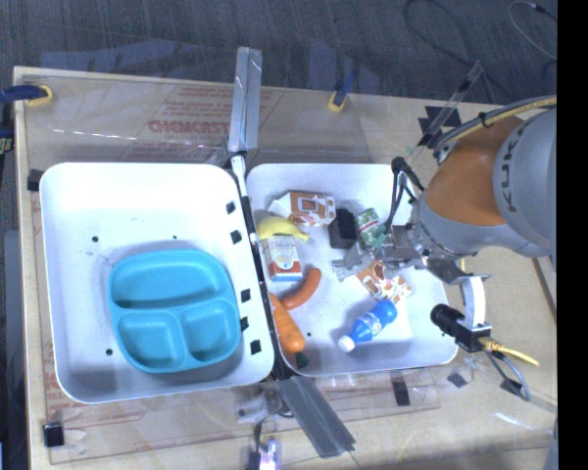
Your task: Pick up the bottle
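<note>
Two shallow white plastic bins sit side by side on the pale wooden desk. In the left bin lies a light-blue plastic tray with three compartments, toward the near side. The right bin carries a cluster of small things. A blue plastic bottle with a white cap lies on its side near the bin's front, cap pointing to the front left, apart from its neighbours. Just above it rests a small red-and-white printed packet. Along the left wall of this bin are a yellow toy banana, a small carton with a red and white label just below it, a reddish-orange toy sausage and an orange toy carrot nearest the front. Toward the back lies a small orange-and-white box, with a black block and a green can to its right.

The grey arm with its orange band reaches in from the right. Its tool hangs over the middle of the right bin, just below the can and above the packet, well short of the bottle. Whether the tool is wide or narrow cannot be told from this angle, and nothing is seen held in it.
</note>
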